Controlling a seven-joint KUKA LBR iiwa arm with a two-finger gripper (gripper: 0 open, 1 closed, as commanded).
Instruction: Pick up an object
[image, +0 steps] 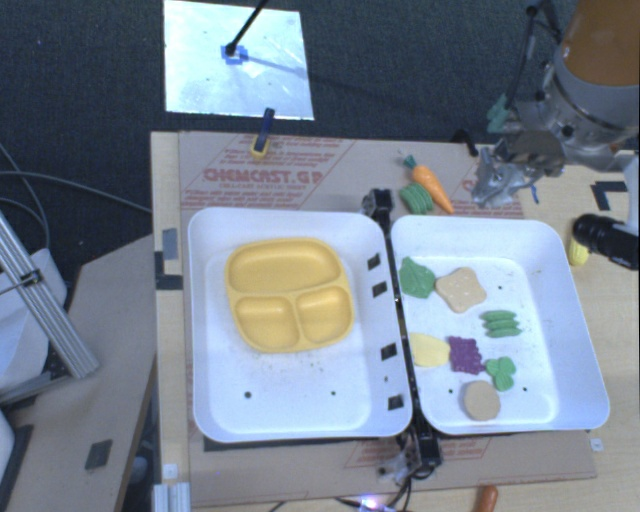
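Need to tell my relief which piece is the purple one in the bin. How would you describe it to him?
Look in the right-hand white bin, at its lower middle. The purple grape cluster lies between the pale yellow piece and the green broccoli, above the round tan piece. It is the sole purple, knobbly item.

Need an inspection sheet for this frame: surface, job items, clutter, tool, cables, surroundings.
Surface: bench bearing left bin and right bin, side by side.
Job's things: right bin holds lettuce, bread, pea pods, yellow piece, grapes, broccoli and a tan round; left bin holds a yellow tray.
Clutter: carrot and a green piece on the bench behind the right bin.
Tool: tool above the bench behind the right bin, nothing seen held.
Cables: black cables at left.
Surroundings: silver sheet on dark floor.
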